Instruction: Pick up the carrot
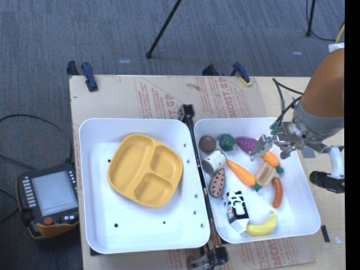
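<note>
The carrot point(241, 173) is orange with a green stub at its lower right end. It lies slantwise in the middle of the right bin point(308, 207). My gripper point(272, 146) hangs over the bin's upper right part, up and to the right of the carrot and apart from it. A small orange piece point(271, 158) lies just below the gripper. The grey wrist and orange band point(329, 86) rise behind it at the right edge.
Around the carrot lie a silver can point(214, 162), a watermelon slice point(217, 183), a tan block point(264, 175), a red sausage point(277, 191), a banana point(261, 225) and a black-and-white box point(236, 206). The left bin point(95, 218) holds a yellow divided plate point(145, 169).
</note>
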{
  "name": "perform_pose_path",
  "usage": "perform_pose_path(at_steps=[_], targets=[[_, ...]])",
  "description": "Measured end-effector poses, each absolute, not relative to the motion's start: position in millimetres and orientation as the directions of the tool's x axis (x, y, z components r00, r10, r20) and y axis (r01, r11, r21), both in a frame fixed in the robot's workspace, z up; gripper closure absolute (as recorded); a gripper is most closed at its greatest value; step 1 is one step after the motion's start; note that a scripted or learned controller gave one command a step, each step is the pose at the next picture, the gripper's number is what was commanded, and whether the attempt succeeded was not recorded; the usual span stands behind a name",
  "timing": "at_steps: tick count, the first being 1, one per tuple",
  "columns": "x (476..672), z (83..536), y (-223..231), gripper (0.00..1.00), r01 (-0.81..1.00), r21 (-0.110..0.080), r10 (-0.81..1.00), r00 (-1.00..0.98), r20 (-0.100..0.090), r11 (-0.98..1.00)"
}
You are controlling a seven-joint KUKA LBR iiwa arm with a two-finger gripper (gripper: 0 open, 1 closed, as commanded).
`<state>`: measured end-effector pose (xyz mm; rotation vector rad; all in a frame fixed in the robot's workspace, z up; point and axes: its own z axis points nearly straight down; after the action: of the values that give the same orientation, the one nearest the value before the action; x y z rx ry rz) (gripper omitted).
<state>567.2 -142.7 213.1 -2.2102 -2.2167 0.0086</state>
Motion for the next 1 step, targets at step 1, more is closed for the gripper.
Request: perform_pose_path(at_steps=[1], targets=[[589.4, 85.1, -147.4, 0.0, 0.998, -0.005, 0.998, -0.058, 0.003, 0.058]])
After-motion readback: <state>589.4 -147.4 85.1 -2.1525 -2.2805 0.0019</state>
